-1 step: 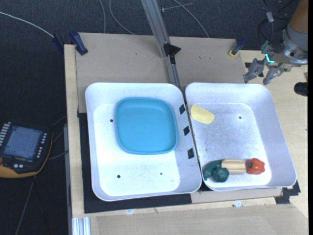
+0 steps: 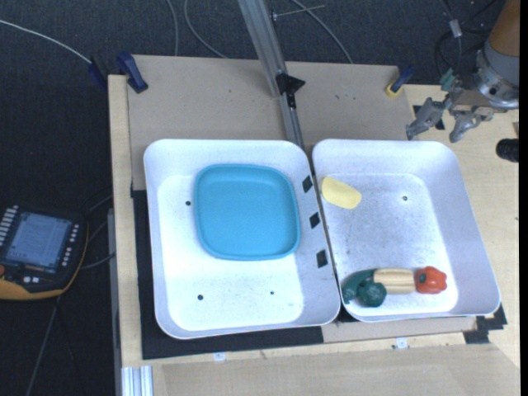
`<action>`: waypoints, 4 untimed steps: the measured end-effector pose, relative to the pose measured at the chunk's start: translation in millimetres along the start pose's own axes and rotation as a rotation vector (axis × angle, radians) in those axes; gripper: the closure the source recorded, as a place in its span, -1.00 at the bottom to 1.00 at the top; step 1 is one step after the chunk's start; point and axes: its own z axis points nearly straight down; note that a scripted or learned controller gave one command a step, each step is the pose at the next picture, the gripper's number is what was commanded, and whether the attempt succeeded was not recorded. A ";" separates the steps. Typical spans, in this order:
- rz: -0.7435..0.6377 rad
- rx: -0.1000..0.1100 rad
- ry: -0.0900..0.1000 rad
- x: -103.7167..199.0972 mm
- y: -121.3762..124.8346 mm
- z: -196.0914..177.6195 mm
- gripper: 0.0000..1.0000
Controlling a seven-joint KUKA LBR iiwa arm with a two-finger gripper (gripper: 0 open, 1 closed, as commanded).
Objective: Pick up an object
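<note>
White bins, two, shallow, side by side on the pale wooden worktop [image 2: 223,97].

Left bin [image 2: 165,304]: one turquoise square plate [image 2: 247,211], lying flat toward the bin's back half.

Right bin [image 2: 470,246]: four items. Pale yellow piece [image 2: 341,193], near the bin's back left corner, close to the wall shared with the left bin. Along the front wall, a row of three touching one another: dark green item [image 2: 365,290] at the front left corner, tan cylindrical piece [image 2: 394,280] in the middle, red rounded item [image 2: 431,280] on the right; the exact kind of each is hard to tell at this size.

Gripper [image 2: 442,123]: at the worktop's back right corner, outside and behind the right bin, over bare wood. Fingers spread apart, nothing between them. Well apart from every item in the bins.

Fittings: blue clamp [image 2: 132,71] at the worktop's back left corner, yellow clamp [image 2: 400,79] on the back edge toward the right, metal pole [image 2: 262,31] slanting up from the back edge between the bins.
</note>
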 end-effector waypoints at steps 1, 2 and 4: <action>0.000 0.004 0.001 7.5 5.4 48.0 -1.00; 0.000 0.004 0.001 4.1 4.2 90.8 -1.00; -0.001 -0.002 -0.001 1.5 9.8 137.5 1.00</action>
